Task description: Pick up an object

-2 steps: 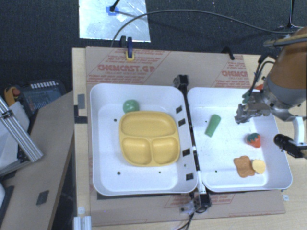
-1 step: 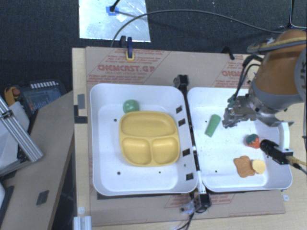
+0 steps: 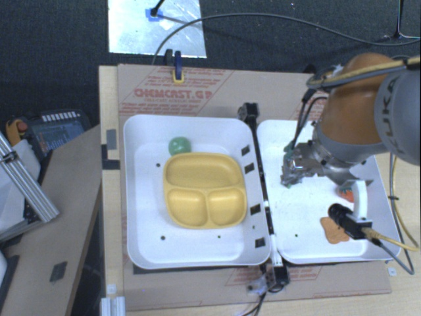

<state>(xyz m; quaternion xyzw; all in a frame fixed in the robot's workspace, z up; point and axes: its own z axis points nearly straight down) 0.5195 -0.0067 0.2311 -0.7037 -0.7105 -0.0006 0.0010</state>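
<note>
The metal hand (image 3: 294, 170), its opening impossible to tell, hangs mid-frame over the right white bin (image 3: 289, 242), with the flat orange object (image 3: 333, 232) lying toward the lower right of it.

Grey arm (image 3: 358, 120) reaching in from the right, orange band above wrist, bent downward

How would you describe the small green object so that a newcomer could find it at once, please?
Look in the left white bin. A yellow three-compartment plastic tray fills its middle, and the small round green object sits against the tray's far edge. It is the one green thing there.
</note>
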